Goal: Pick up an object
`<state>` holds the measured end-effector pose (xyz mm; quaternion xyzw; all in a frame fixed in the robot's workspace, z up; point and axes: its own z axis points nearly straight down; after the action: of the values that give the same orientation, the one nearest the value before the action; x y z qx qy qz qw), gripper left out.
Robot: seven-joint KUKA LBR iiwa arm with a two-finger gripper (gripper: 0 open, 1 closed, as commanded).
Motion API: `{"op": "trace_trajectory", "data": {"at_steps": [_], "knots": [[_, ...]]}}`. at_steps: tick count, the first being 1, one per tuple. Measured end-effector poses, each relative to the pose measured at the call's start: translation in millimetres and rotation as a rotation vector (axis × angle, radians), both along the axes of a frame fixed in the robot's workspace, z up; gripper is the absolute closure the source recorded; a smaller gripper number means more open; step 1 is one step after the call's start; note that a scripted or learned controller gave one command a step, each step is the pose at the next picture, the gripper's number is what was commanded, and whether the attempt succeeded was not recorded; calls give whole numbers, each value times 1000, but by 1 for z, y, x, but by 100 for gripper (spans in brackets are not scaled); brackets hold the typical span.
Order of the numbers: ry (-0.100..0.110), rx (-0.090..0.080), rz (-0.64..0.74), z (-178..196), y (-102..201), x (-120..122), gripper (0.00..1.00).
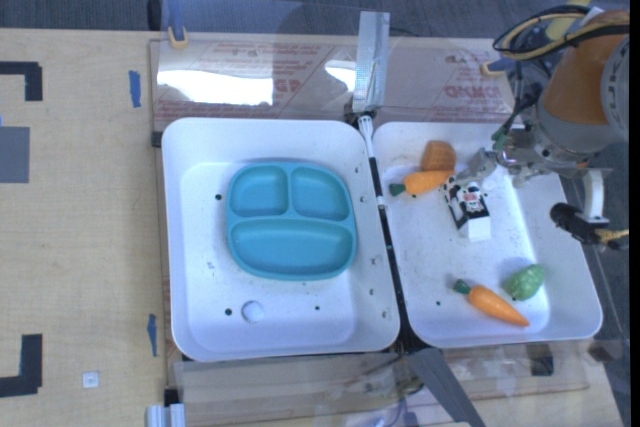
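You see two shallow white bins side by side on the tabletop (70, 215). The left bin (190, 215) holds a blue divided plate (291, 220) with three compartments, lying flat near its middle. A small round white thing (253, 312) lies near the front wall of this bin; it is too small for me to name it.

The right bin (570, 305) holds the loose things. Near its back wall lies an orange-brown rounded piece (437, 155), and just in front of it, touching or nearly touching, a small carrot (424, 182) with its green end toward the divider. A second, bigger carrot (489, 303) lies near the front wall, green end to the left, and just beside its tip sits a green leafy vegetable (524, 281). Between these two groups lies a white block (478, 228).

The arm (585, 100) comes in from the right, over the back right part of this bin. The gripper (468, 202) is low over the middle of the bin, right above the white block. It looks dark with white marks. Whether the jaws are spread or pressed together, I cannot tell, because the parts are too small and mixed with the block below. I also cannot tell if the block is between them.
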<state>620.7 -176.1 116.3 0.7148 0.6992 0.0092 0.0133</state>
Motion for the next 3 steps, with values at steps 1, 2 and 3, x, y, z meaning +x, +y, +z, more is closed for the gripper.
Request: {"op": "trace_trajectory", "data": {"at_steps": [1,2,3], "knots": [[17,5,24,-25,63,-19,0],[59,6,23,-32,68,37,0],[35,29,-141,-30,18,23,0]]}}
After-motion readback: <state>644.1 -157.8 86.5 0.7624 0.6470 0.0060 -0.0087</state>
